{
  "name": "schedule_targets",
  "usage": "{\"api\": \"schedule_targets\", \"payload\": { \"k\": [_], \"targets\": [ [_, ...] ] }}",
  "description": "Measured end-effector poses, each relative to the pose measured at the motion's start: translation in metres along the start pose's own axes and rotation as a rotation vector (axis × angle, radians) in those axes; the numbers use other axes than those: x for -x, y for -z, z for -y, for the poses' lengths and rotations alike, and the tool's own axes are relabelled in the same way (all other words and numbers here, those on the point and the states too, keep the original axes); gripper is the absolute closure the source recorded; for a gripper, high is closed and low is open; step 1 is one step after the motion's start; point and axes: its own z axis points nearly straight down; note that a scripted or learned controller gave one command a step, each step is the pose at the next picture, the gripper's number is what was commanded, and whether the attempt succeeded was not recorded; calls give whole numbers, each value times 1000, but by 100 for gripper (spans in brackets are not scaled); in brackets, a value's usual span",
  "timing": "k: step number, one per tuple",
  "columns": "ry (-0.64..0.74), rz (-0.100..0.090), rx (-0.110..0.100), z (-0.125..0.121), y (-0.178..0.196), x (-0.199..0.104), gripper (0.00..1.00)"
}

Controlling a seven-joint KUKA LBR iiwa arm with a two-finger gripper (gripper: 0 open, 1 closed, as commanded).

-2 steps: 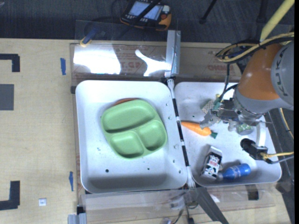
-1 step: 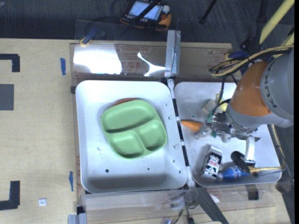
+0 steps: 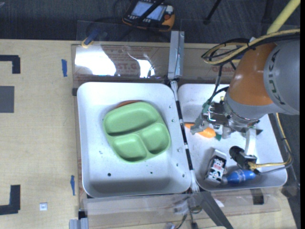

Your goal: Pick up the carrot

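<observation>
In the camera view, two white bins stand side by side on the bench. The left bin holds a green tray with three compartments, which lies tilted in the middle of the bin. A small piece of something orange-red shows at the far edge of the tray.

In the right bin, the carrot lies close to the left wall, about halfway along it. One more small orange bit shows nearer to that wall; I cannot tell if it belongs to the carrot. The arm comes in from the right edge and the tool is low over the bin, just beside the carrot on its far-right side. Whether the tool is open or closed, I cannot tell, and I cannot tell if it touches the carrot.

Near the front edge of the right bin lie a small black and white box and, just to the right of it, a blue object.
</observation>
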Motion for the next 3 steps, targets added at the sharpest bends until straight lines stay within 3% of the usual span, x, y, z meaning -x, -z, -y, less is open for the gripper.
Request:
{"api": "schedule_targets", "payload": {
  "k": [1, 2, 3],
  "targets": [
    [-85, 0, -2, 1, -46, 70, 0],
    [-86, -1, -2, 0, -37, 69, 100],
    [-86, -1, -2, 0, -37, 69, 0]
  ]
}}
